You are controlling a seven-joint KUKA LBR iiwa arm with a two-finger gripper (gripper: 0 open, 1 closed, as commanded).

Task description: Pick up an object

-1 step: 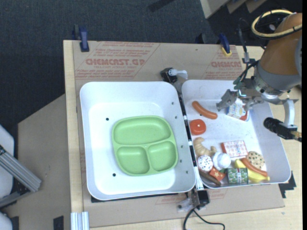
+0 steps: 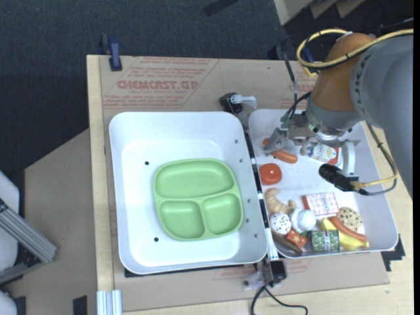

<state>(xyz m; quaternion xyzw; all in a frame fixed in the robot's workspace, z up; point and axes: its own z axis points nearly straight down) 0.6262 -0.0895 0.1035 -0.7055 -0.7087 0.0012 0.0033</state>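
Dark carpet surrounds your desk (image 2: 164,77), a board printed with red lettering that carries two white bins side by side. Your left bin (image 2: 125,149) holds a green divided plate (image 2: 197,197). Your right bin (image 2: 384,209) holds the toy food: a red tomato (image 2: 270,172) near its left wall, an orange sausage (image 2: 286,155) just above it, and a cluster along the front edge including a croissant (image 2: 278,203), a red-and-white box (image 2: 321,203) and a cookie (image 2: 348,217). Your hand (image 2: 289,135) hangs low over the bin's far left corner, just above the sausage; whether it is released or clenched you cannot tell.
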